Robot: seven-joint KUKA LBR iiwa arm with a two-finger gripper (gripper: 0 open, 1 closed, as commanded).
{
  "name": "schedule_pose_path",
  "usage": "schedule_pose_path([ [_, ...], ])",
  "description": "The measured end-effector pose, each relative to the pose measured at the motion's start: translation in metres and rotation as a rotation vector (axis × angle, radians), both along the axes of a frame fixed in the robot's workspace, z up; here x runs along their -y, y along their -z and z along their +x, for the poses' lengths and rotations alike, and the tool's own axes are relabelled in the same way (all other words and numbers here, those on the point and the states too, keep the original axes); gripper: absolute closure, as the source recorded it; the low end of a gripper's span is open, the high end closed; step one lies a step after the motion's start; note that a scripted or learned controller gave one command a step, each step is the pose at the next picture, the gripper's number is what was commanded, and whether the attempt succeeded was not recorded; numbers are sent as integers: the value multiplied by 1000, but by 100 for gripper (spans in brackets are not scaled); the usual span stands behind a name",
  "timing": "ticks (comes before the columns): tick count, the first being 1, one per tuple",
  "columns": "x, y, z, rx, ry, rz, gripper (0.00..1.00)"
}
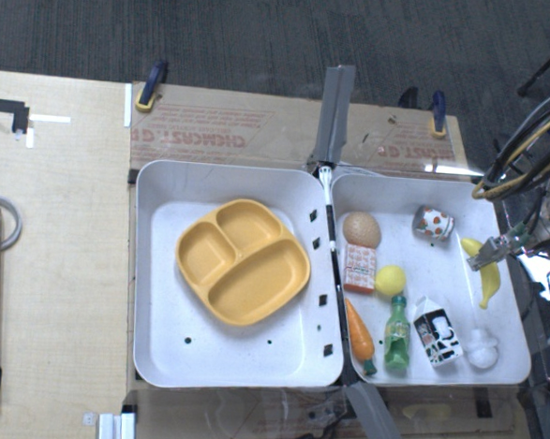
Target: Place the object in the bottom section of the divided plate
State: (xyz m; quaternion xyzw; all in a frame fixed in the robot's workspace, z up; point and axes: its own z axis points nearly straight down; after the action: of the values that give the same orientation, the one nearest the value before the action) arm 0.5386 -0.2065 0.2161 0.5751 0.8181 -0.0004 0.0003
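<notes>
So the banana (pixel 490 280) sits at the right edge of the right bin (pixel 519 358), right under the gripper (pixel 487 254) — fingertips look like they're at its upper end, but I can't tell how far open they are or if they've got it. Best bet: close across the banana's narrow width, lift straight up. The divided plate (pixel 244 260) is well off on the far side, in the left bin (pixel 158 281) — aim for its big bottom section.
</notes>
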Motion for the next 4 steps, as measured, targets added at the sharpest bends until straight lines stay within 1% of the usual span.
schedule_pose_path([
  [1, -77, 69, -15, -1, -124, 0, 100],
  [2, -141, 20, 24, 0, -142, 0, 100],
  [3, -161, -120, 71, 0, 7, -2, 100],
  [4, -158, -151, 44, -1, 106, -2, 100],
])
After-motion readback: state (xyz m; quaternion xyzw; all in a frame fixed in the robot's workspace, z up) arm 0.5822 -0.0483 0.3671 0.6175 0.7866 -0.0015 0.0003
